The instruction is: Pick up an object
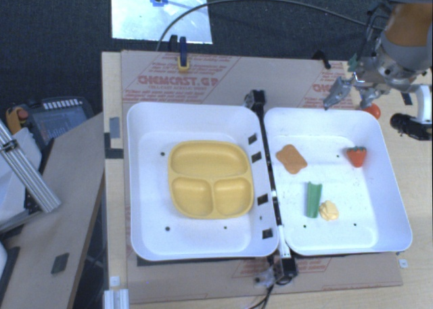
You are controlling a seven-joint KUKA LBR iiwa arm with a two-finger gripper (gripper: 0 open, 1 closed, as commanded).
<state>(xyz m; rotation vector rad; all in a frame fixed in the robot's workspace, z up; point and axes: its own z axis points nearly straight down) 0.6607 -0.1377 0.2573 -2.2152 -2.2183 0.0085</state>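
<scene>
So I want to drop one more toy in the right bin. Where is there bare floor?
The right bin has bare floor along its near edge, below the green stick and yellow piece, and between the cracker and strawberry. It is crowded around stick and yellow piece.

red print on the brown board (223,74) behind the bins reads roughly "chemcast gp".

One fixed cam above bench (203,71), looking down at slant on both bins (145,165)
</scene>
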